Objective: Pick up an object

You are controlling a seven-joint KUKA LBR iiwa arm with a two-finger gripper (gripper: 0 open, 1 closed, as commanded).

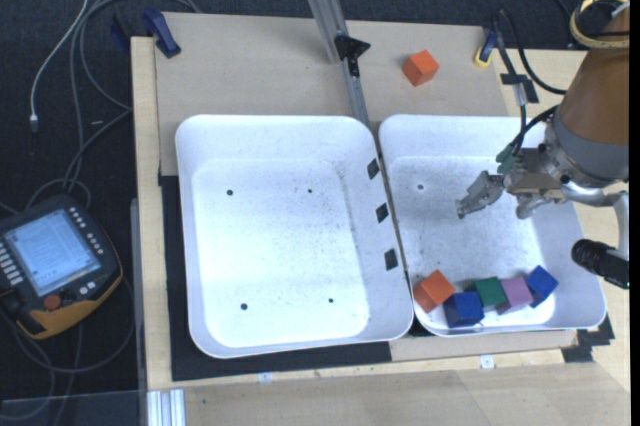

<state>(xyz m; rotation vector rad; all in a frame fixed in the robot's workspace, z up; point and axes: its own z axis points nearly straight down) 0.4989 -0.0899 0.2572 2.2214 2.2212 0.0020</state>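
End effector (480,199) is seen above the right bin (440,139), apparently released, nothing between its fingers. Candidate blocks are clustered at the bin's 6 o'clock edge: orange block (434,289), blue block (463,308), green block (490,293). Pick judged not yet started; descent and grasp remain.

A robotics lab: a bench (250,44) clamped at its far corners, a teach pendant (55,259) on the floor left, and loose cables (60,24).

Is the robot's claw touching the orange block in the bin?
Apart. The camera view shows the gripper up in the right bin, with bare white floor between it and the orange block near the front edge.
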